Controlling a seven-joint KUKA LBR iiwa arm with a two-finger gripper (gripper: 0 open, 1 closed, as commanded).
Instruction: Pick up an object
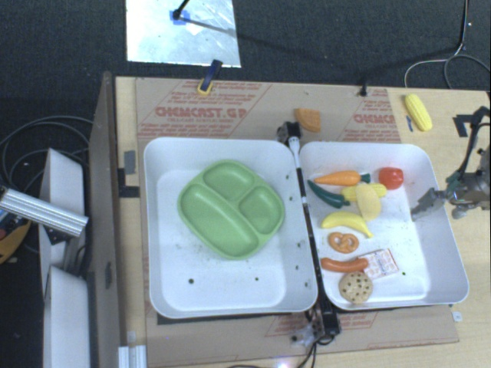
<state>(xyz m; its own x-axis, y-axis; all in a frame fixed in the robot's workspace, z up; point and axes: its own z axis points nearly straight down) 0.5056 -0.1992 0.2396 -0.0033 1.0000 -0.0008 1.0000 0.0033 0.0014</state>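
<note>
The right bin (443,261) holds toy food: a carrot (335,179), a red tomato (391,177), a dark green vegetable (328,194), a pale yellow piece (369,201), a banana (346,221), a pretzel (343,241), a sausage (344,264), a cookie (355,287) and a small red-and-white packet (380,263). My gripper (426,204) reaches in low over the right side of this bin. It is right of the yellow piece and below the tomato, apart from both. Nothing shows in its grasp.
The left bin (169,282) carries a green divided plate (231,208). A toy corn cob (417,111) and an orange piece (308,119) lie on the cardboard behind the bins. A metal sheet (182,21) lies on the floor at the back.
</note>
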